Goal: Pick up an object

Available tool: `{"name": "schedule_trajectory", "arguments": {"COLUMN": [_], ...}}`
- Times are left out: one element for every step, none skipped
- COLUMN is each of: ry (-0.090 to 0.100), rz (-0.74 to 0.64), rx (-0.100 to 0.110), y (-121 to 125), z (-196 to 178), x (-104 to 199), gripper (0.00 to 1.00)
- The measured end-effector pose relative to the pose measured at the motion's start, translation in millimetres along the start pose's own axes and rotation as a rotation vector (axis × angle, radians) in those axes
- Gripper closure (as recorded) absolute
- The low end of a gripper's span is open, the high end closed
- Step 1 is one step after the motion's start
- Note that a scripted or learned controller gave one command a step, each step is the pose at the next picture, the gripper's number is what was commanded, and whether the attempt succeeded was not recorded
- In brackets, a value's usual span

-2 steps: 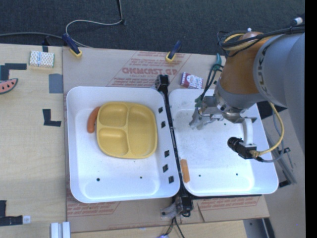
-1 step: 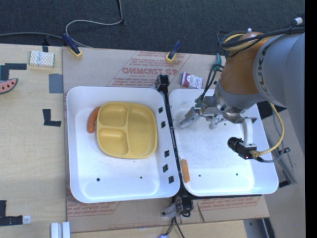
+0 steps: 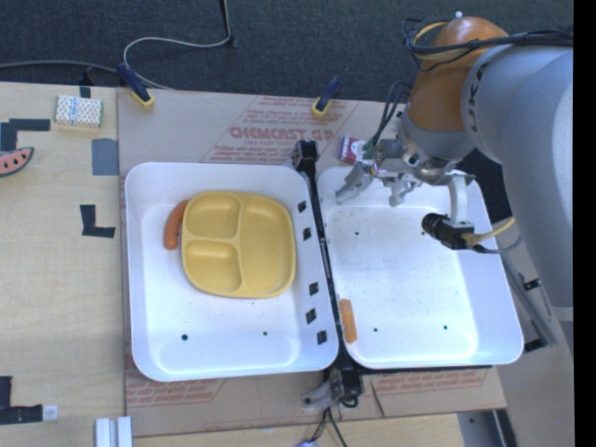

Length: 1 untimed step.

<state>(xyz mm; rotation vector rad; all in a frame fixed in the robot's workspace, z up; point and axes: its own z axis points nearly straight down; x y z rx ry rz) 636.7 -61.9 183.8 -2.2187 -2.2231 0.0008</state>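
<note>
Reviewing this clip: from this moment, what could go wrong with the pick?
The gripper hangs over the right bin's far rim, away from any object; closing here likely grabs nothing. The small orange piece lies against the divider wall, leaving little finger room. The yellow plate in the left bin looks wide for the gripper.

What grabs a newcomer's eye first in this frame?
Probably the yellow divided tray in the left bin, with an orange sausage-shaped piece against its left edge. Next, the big grey arm with its orange band, reaching in from the right; its gripper sits over the far edge of the right bin. A smaller orange piece lies at that bin's near-left side.
</note>
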Motion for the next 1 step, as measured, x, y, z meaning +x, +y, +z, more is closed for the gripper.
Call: {"name": "schedule_trajectory", "arguments": {"ry": [-0.002], "rz": [0.002], "rx": [0.002], "y": [10.6], "z": [91.7], "x": [-39.3], "gripper": [0.00]}}
